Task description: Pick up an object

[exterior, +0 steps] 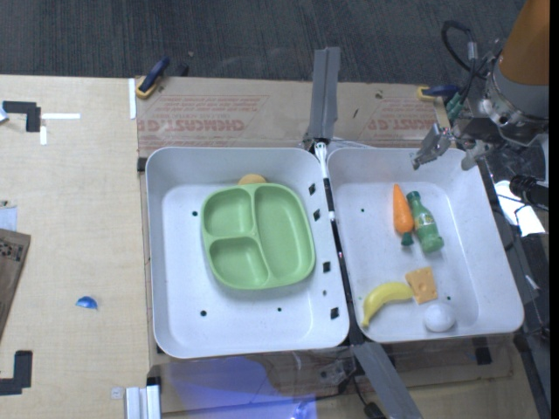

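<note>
Left bin (pixel 166 260): green divided plate (pixel 258 236) in the middle. Right bin (pixel 489 234): carrot (pixel 401 210) and green bottle (pixel 425 223) touching near the centre; banana (pixel 384 300), cracker (pixel 422 285), white egg (pixel 438 319) toward the near edge. Above the right bin's far right corner, gripper (pixel 451 147), fingers spread, holding nothing.

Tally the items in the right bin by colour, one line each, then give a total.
Orange: 2, the carrot and the cracker
Green: 1, the bottle
Yellow: 1, the banana
White: 1, the egg
Total: 5
</note>
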